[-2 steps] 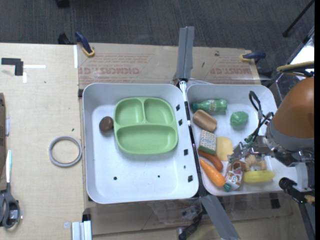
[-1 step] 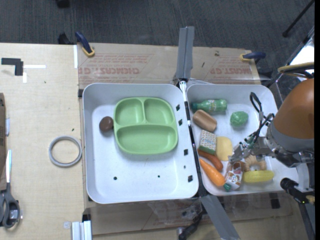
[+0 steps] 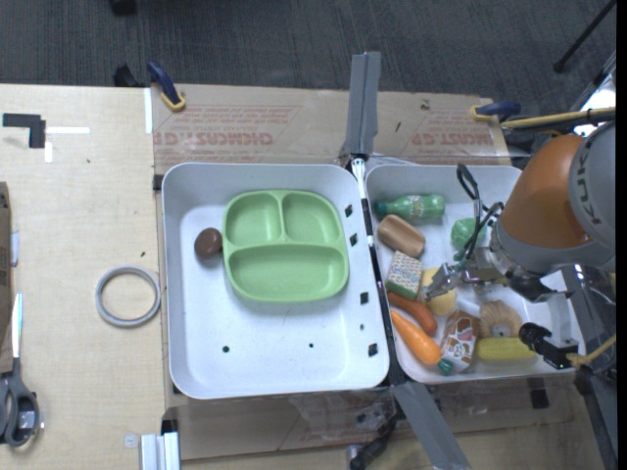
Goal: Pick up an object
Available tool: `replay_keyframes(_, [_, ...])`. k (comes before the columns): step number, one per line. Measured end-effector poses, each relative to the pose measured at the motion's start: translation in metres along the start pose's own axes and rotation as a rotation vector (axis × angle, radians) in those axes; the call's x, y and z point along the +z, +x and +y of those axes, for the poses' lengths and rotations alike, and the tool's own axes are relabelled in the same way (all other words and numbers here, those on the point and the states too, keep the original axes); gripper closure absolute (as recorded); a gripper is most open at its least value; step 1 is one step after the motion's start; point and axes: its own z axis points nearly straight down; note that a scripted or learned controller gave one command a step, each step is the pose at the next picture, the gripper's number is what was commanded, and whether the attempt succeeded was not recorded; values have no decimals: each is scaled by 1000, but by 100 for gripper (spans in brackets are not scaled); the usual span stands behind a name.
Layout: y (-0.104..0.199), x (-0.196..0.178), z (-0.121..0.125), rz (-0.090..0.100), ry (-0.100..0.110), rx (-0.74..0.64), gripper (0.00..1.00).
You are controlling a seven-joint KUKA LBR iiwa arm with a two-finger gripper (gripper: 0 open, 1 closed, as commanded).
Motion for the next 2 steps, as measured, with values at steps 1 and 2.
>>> replay_keyframes(1, [11, -1, 59, -3, -2, -151, 0])
replay_keyframes(2, [11, -1, 2, 0, -1, -103, 0])
